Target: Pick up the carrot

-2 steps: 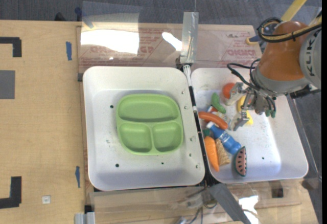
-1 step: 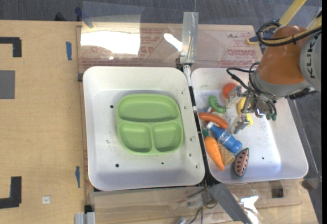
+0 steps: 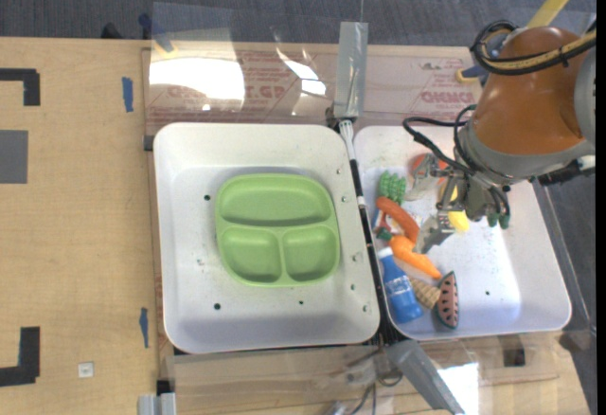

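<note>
The carrot [image 3: 415,258] is a short orange piece lying at a slant in the left half of the right bin [image 3: 530,295]. My gripper [image 3: 437,231] hangs just above and to the right of the carrot's upper end, under the orange wrist band [image 3: 525,86]. Nothing shows that it holds the carrot. A longer red-orange vegetable [image 3: 395,213] lies just above the carrot, nearer the bin's left wall.
Crowding the carrot are a blue bottle [image 3: 401,294], a cone-shaped toy [image 3: 425,291], a watermelon slice [image 3: 447,299], a green toy [image 3: 391,186] and a small yellow piece [image 3: 460,220]. The left bin [image 3: 180,243] holds a green divided plate [image 3: 279,226].
</note>
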`<state>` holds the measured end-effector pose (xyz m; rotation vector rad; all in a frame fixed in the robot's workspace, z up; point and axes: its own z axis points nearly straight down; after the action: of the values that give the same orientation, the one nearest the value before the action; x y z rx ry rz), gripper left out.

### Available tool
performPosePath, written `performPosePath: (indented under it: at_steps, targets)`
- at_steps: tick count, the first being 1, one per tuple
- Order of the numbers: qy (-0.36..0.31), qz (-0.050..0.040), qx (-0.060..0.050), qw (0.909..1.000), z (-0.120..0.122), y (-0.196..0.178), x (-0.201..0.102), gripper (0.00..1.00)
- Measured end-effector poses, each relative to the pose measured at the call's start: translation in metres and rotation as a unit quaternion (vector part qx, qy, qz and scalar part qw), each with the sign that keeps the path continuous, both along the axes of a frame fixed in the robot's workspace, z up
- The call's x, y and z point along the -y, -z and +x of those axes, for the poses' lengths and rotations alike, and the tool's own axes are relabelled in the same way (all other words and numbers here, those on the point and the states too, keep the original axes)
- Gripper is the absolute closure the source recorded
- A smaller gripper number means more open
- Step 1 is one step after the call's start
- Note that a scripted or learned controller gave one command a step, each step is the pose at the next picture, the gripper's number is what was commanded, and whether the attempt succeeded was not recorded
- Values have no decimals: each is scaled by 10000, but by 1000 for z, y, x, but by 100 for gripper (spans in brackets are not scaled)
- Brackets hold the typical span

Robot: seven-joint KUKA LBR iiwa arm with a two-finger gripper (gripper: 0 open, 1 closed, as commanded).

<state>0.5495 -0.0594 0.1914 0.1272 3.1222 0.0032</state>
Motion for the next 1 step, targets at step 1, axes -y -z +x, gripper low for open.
performPosePath:
  at_steps: [1]
  targets:
    - [-174,-3,-73,9998,-64,4,-21,0]
